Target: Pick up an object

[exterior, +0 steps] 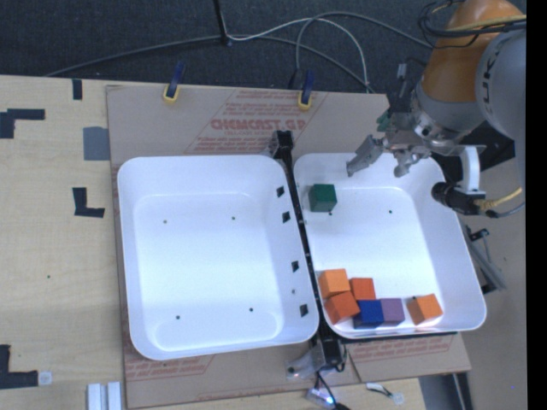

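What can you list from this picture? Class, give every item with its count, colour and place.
bins: 2, white, side by side on the bench; left, right
green block: 1, green, right bin, far left part, standing alone
orange blocks: 4, orange, near edge of the right bin; three clustered at, one further right
blue block: 1, blue, near edge of the right bin, among the orange ones
purple block: 1, purple, beside the blue block
clamps: 2, blue and yellow, far edge of the cardboard;
cardboard: 1, brown, under the bins
cables: several, black and grey, behind the bench
arm: 1, grey and orange, at the right
gripper: 1, jaws open, above the right bin's far edge
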